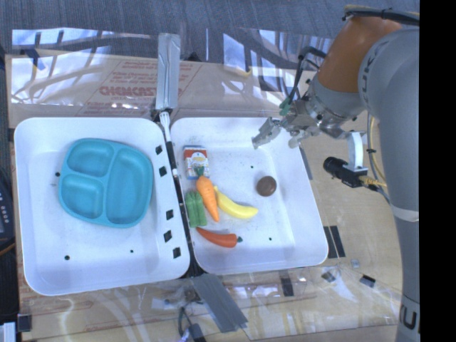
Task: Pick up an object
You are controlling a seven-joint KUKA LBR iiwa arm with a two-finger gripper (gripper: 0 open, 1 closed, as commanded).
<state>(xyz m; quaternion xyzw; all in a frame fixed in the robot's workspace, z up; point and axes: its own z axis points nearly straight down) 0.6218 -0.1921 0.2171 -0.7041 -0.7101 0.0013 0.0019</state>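
Gripper above the right bin, small toys scattered below

Toys lay loose in the right-hand shallow white plastic bin (303, 223), none of them lifted. A small round brown ball (266, 185) sat alone toward the bin's right side, well apart from the rest. Left of it, a cluster gathered near the divider: an orange plastic carrot with a green top (207, 197), a curved yellow plastic banana (236, 207) just beside and touching the carrot's lower end, a short green vegetable piece (194, 209) against the carrot's left side, and a red chilli pepper (218, 238) lying crosswise below them. A small printed carton with a red-and-white label (194, 159) stood above the carrot, close to the bin's upper left corner.

The two-finger metal gripper (278, 132) hung over the bin's upper right edge, its fingers spread apart with nothing between them, above and clear of the brown ball. The grey arm with its orange band (356, 45) entered from the right.

The left-hand shallow white bin (35, 262) carried a teal plastic plate with three compartments (107, 181). Both bins rested on a bench covered with brown cardboard and glossy clear film (107, 84); a grey carpeted floor (107, 2) showed beyond it.
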